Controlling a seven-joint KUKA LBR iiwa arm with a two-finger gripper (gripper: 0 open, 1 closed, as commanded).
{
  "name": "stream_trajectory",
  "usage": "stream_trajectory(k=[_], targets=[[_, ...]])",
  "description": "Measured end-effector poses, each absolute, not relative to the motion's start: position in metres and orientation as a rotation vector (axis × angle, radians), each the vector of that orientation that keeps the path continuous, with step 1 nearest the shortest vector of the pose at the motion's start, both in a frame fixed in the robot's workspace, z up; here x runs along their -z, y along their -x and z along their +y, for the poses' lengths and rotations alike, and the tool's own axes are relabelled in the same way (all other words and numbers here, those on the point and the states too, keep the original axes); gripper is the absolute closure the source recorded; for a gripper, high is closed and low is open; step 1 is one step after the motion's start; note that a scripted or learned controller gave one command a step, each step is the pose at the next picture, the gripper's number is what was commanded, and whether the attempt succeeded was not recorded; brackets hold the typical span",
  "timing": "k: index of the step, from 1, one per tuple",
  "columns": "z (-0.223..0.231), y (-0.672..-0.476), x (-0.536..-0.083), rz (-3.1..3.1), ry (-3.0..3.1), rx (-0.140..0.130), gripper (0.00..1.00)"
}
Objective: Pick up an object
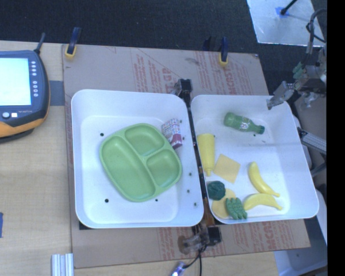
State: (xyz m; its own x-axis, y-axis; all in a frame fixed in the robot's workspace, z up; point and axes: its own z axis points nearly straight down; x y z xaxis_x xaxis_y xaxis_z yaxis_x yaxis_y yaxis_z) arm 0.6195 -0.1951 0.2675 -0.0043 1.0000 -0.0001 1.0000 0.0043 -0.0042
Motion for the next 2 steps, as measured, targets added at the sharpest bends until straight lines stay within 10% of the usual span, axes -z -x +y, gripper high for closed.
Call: stream_trajectory(k=[1,2], targets=[[-0.143,-0.589,-0.112,-2.224,2.210,-0.008,0.00],[-0.155,-0.526,-0.207,-2.224,2.218,-0.002,0.00]])
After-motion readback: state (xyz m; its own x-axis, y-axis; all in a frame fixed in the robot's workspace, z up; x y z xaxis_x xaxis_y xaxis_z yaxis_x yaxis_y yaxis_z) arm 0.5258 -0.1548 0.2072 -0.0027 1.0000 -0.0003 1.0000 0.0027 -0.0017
